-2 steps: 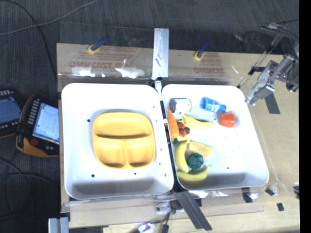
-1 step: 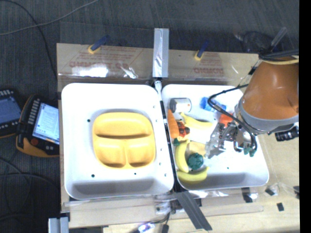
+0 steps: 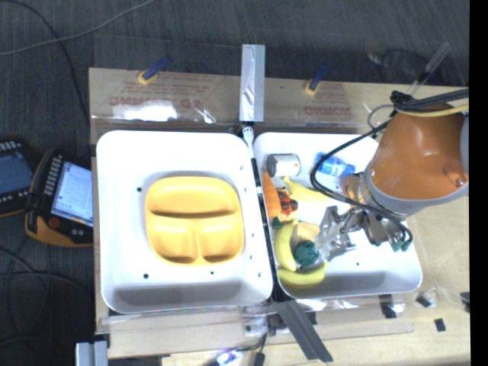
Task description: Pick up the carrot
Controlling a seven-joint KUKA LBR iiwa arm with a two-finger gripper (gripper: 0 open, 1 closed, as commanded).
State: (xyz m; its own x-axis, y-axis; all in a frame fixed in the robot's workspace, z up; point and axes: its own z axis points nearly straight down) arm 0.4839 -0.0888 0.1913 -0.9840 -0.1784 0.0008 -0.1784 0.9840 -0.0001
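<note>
You have two shallow white bins side by side on the bench. The left bin (image 3: pixel 114 204) holds a yellow divided tray (image 3: pixel 195 218) with three compartments, lying flat near the bin's middle. In the right bin (image 3: pixel 404 277) you can see a banana (image 3: pixel 293 269) curved along the lower left corner, with a dark green object (image 3: pixel 306 254) resting on it. A small white cylinder (image 3: pixel 284 164) lies near the top left corner, and a blue and white item (image 3: pixel 332 166) sits just right of it. Off the bench to your left, a handheld control pendant (image 3: pixel 65 200) with a lit screen rests on the dark carpet (image 3: pixel 152 14). Two blue and yellow clamps (image 3: pixel 155 69) grip the bench's far edge.
</note>
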